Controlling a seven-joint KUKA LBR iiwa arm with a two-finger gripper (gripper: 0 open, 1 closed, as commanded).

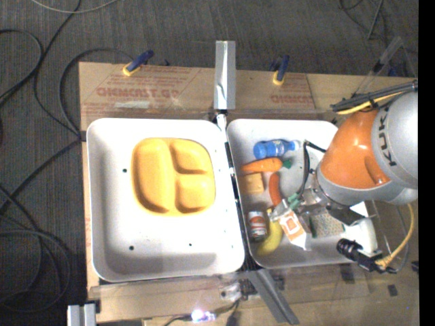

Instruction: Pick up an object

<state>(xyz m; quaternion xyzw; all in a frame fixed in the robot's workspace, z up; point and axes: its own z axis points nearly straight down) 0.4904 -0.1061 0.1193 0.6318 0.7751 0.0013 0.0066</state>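
Desk (102,90) carries two white bins side by side, with a metal bar standing at the seam between them.

Left bin (109,250): one yellow divided tray (174,175), lying flat near the middle, well apart from everything else. Probably a drop-off spot, though that is a guess.

Right bin (238,138): all the loose items crowd here, toward its left half. A blue bottle (274,147) lies on its side at the far end; just below it a carrot (262,166), also lying across. Beside these a small tan block (252,183) and a second orange-red piece (274,187) running lengthwise. Nearer the front: a small can (257,224), a banana (272,239) curved against the bin's front wall, and an orange-and-white carton (292,227) tilted over the pile. Items touch or overlap, so a clean single grasp looks awkward.

Arm (360,161) reaches in from the right, its orange band hanging over the right half of this bin. The gripper (314,212) sits low, just beside the carton and near the banana. Wrist hides the jaws; cannot tell how wide they stand or whether anything is between them.

Likely target, judging by closeness: the carton — small, boxy, printed faces, lying askew.
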